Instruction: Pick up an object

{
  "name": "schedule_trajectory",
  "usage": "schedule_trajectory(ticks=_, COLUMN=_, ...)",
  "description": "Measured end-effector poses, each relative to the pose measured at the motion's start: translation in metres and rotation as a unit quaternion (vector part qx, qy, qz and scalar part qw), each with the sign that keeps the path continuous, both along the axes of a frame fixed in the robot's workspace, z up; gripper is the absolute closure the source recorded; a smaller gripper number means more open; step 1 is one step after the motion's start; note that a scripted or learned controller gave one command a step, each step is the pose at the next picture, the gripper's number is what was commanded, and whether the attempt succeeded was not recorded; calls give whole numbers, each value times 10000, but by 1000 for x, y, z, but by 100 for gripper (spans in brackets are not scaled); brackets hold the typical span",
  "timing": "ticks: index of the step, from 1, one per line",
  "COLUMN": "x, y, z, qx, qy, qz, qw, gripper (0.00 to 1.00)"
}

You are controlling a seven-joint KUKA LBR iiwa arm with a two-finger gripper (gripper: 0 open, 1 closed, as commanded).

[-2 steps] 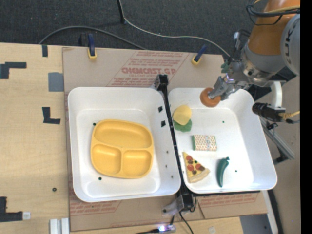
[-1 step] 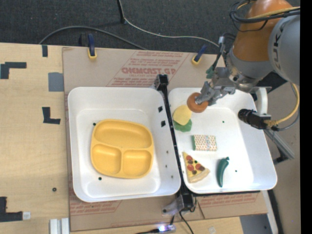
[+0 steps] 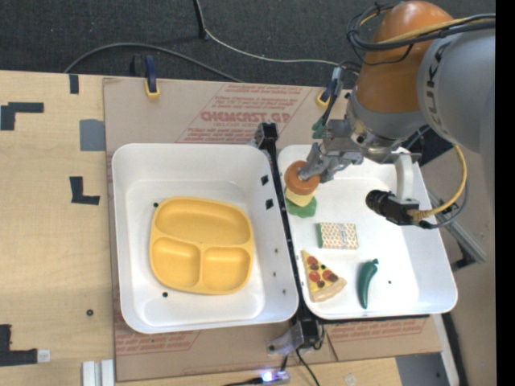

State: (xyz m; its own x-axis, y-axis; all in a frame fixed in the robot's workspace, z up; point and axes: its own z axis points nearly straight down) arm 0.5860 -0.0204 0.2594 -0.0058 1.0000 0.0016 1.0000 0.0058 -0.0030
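A wooden bench [image 3: 48, 240] seen from above at a slant carries a sheet of brown cardboard [image 3: 209, 115], and on the cardboard sit two shallow white bins side by side, touching along their inner edges. The grey robot arm [image 3: 463, 79] with its orange band [image 3: 402, 47] reaches in from the right and hangs over the upper part of the right bin [image 3: 418, 288]. The left bin [image 3: 129, 175] holds a yellow plate with three compartments [image 3: 201, 244], lying flat near its middle. In the right bin, the gripper [image 3: 315, 170] is low over the upper left corner, right at a round brown and orange toy like a doughnut [image 3: 302, 178], which rests on top of a pale yellow-green piece [image 3: 302, 207]; the gripper's tip touches or overlaps the doughnut's upper right edge, but how the claw is set, open or closed, cannot be told from this angle. Just below that stack lies a small patterned rectangular block [image 3: 337, 235], and below it a toy pizza slice [image 3: 322, 276] with red spots. Beside the pizza slice, to its right, lies a dark green toy pepper [image 3: 367, 281]. A black cylindrical part with a yellow cable [image 3: 392, 206] hangs from the arm over the bin's right side. Black clips [image 3: 266, 135] hold the bins together at top and bottom. A yellow clamp [image 3: 150, 83] grips the cardboard's far edge, and a thin cable [image 3: 201, 43] trails across the dark floor behind
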Motion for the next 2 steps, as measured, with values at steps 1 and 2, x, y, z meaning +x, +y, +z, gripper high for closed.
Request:
schedule_trajectory(ticks=1, x=-24, y=50, z=-22, qx=-3, qy=13, qz=-2, qw=10000, gripper=100)
schedule_trajectory(ticks=2, x=-51, y=85, z=-31, qx=-8, qy=11, qz=-8, qw=10000, gripper=100)
